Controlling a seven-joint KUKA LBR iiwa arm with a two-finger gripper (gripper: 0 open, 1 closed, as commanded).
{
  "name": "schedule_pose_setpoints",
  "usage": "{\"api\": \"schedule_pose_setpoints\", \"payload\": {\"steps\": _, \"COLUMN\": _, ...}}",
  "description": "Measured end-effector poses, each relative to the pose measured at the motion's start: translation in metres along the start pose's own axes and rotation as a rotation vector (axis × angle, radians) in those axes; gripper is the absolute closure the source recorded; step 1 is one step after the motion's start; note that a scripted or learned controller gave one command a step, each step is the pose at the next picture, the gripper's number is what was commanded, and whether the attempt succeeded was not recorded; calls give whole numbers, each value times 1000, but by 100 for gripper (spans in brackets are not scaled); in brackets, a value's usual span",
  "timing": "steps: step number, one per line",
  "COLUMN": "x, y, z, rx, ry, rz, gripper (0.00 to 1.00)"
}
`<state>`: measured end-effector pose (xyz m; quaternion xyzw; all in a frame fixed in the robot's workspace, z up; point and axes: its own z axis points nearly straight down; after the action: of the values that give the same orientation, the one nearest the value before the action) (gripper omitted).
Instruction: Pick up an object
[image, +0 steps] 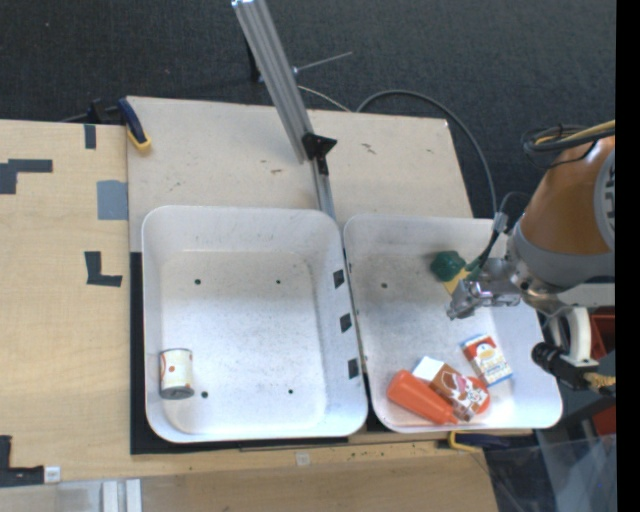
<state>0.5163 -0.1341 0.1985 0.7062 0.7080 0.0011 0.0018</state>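
- I'm in over the right bin (400, 240), gripper (462, 300) hanging at about three o'clock in the bin, above its floor.
- Whether my fingers are wide or narrow, I can't tell from up here; nothing shows between them.
- Green lump (447, 265) sits just beside my tip, at eleven o'clock from it.
- Down at five to six o'clock: orange tube (420, 397), brown packet (462, 390), small carton (486, 359), crowded together.
- A lone can (176, 373) sits in the left bin (240, 225), at seven o'clock.
- Step, I reckon: closing in, no grasp yet.
- Next calls for centring over the green lump, then dropping straight.
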Motion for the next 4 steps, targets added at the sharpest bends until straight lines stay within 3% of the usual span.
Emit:
{"api": "schedule_pose_setpoints", "payload": {"steps": 1, "x": 0, "y": 2, "z": -53, "rx": -1, "ry": 0, "rz": 1, "gripper": 100}}
{"api": "schedule_pose_setpoints", "payload": {"steps": 4, "x": 164, "y": 50, "z": -58, "rx": 5, "ry": 2, "rz": -5, "gripper": 100}}
